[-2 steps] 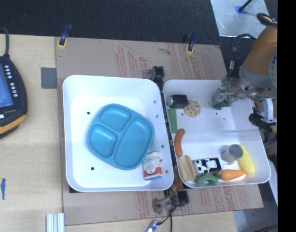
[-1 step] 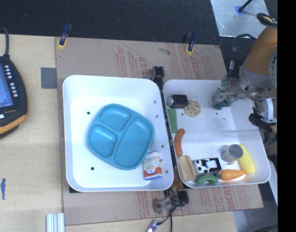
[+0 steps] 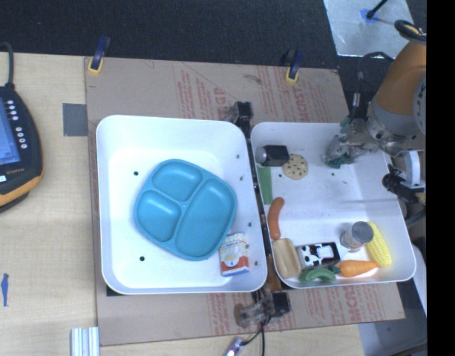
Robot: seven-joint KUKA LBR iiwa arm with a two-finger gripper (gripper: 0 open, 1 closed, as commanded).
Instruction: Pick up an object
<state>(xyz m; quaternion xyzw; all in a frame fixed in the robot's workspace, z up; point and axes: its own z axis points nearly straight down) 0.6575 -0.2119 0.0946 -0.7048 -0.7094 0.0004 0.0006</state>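
Carrot [image 3: 356,268] untouched in right bin [image 3: 361,191]; gripper [image 3: 340,153] low, maybe clenched, grasping nothing seen; picking not done yet.

Robotics lab bench, test setup. Light wood tabletop [image 3: 41,258] overlaid with a brown cardboard sheet [image 3: 182,87] held by blue-and-yellow spring clamps [image 3: 98,54] at the far edge. Two shallow white bins: left bin [image 3: 116,273], right bin [image 3: 331,128], side by side, touching, with black fixtures at the seam, far and near. Robot teach pendant [image 3: 8,147] with screen and orange trim lies at the left. Grey-and-orange industrial arm [image 3: 398,87] reaches in from the right. Contents are props: blue divided plate [image 3: 184,208], toy corn cob [image 3: 379,245], toy carrot [image 3: 357,268], toy sausage [image 3: 275,217], cookie [image 3: 294,167]. Dark carpet [image 3: 197,13] beyond the bench.
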